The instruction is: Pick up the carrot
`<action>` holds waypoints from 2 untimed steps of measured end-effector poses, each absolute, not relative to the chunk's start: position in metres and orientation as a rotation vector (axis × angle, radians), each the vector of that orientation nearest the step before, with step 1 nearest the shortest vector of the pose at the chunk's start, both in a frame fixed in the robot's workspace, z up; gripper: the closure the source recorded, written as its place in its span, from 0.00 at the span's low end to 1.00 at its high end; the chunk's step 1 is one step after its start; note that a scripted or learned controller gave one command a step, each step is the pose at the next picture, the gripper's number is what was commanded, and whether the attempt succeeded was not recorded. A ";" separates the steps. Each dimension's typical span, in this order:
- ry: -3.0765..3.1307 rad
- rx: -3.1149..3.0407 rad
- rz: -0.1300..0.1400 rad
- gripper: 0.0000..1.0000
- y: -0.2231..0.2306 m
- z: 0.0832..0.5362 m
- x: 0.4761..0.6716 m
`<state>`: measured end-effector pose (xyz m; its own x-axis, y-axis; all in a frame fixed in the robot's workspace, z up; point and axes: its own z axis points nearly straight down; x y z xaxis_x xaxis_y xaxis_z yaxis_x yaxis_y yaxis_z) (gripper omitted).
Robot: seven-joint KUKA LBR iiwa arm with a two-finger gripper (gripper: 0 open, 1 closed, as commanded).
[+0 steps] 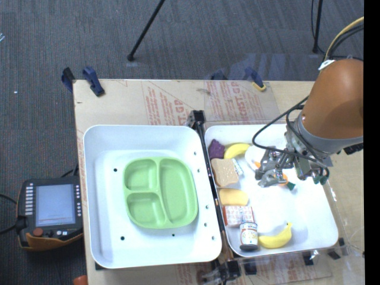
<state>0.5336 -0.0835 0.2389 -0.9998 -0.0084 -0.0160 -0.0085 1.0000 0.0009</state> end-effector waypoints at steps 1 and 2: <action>3.132 -0.280 0.005 1.00 -0.101 0.174 0.524; 3.128 -0.279 0.004 0.00 -0.101 0.176 0.525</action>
<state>0.5246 -0.1008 0.1759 -0.9842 -0.1773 -0.0011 -0.1773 0.9842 0.0022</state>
